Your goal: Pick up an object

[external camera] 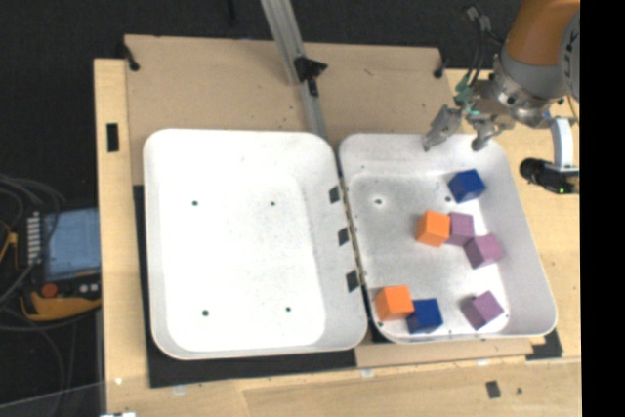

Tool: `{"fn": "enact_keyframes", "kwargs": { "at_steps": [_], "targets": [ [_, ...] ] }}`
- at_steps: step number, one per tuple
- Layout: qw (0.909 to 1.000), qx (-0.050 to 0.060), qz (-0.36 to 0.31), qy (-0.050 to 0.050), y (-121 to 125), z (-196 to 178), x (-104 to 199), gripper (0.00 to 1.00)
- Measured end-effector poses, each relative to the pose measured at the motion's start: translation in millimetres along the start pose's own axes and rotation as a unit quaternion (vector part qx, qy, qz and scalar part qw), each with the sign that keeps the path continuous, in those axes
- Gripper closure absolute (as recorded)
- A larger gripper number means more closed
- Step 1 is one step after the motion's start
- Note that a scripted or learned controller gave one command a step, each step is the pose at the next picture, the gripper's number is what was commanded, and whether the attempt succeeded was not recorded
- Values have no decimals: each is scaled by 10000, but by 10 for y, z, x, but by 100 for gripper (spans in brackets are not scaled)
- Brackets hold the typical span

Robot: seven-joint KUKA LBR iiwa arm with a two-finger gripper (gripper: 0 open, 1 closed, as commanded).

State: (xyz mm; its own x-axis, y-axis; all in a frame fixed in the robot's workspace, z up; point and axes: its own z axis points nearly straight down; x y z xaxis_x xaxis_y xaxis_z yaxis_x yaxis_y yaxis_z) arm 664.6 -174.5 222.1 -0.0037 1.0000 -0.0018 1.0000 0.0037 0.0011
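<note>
Blue cube (467,185) lies just below my end effector (457,134), toward the right bin's (391,161) middle; my fingers hang spread wide, holding nothing.

The arm (547,15) is cut off at the right edge; blue cube (426,315) sits partly behind orange cube (394,301).

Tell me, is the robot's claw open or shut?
Open. The gripper hangs above the right bin's far edge with its two fingers spread apart, nothing between them.
</note>
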Motion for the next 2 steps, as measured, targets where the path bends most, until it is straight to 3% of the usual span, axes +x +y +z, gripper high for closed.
{"fn": "enact_keyframes", "kwargs": {
  "at_steps": [1, 2],
  "targets": [
    [10000, 4, -7, -9, -2, -2, -7, 0],
    [10000, 16, 0, -3, 32, 422, -48, 0]
  ]
}}
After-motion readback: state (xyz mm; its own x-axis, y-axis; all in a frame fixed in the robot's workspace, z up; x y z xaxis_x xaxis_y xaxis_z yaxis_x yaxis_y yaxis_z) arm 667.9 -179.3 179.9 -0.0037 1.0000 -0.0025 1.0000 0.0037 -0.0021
